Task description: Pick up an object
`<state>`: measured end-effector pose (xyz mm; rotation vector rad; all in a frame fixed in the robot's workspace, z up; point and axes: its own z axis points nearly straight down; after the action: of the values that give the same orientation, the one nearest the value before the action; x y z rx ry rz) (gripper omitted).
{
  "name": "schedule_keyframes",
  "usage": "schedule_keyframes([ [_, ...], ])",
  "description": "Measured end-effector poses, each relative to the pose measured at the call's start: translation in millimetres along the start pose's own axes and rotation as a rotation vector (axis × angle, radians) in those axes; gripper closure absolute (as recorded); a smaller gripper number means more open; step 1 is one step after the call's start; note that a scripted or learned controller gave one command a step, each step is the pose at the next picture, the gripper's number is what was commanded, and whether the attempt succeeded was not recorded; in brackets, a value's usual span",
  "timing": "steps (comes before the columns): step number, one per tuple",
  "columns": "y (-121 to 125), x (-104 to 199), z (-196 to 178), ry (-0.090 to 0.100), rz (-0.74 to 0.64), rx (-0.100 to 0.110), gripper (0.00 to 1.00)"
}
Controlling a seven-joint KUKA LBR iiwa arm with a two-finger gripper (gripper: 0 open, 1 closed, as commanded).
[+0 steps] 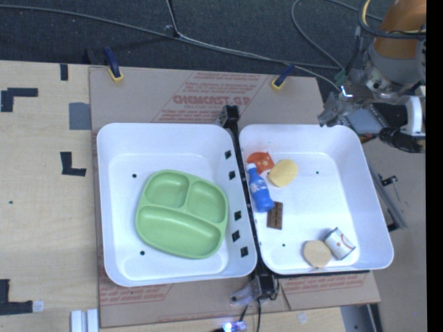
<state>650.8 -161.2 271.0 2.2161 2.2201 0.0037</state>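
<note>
The arm (398, 19), grey with an orange band, sits at the far right, above the far right corner of the right bin (360, 185). Its hand (339, 106) hangs just beyond that bin's far rim, over the cardboard-covered surface (201, 95), and whether it is released or clenched cannot be told from this angle; nothing is seen held in it.

The right bin holds the loose objects. Near its far left, close to the divider between the bins, lies a small orange-red item (259, 160), with a pale yellow rounded piece (283, 173) just to its right. A blue bottle with a white cap (259, 189) lies just near of the orange-red item, running along the bin's left wall. A small dark brown block (275, 216) lies just near of the bottle's lower end. In the near right corner are a tan rounded piece (318, 254) and, touching or just beside it on the right, a small white and grey can with a red mark (340, 242), tipped on its side.

The left bin (118, 151) holds a green divided plate (182, 214) with three compartments, lying flat near the bin's middle.
</note>
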Motion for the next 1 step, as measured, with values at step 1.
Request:
schedule_keyframes([
  [1, -7.7, 46.4, -1.5, 0.002, -0.003, 0.006, 1.00],
])
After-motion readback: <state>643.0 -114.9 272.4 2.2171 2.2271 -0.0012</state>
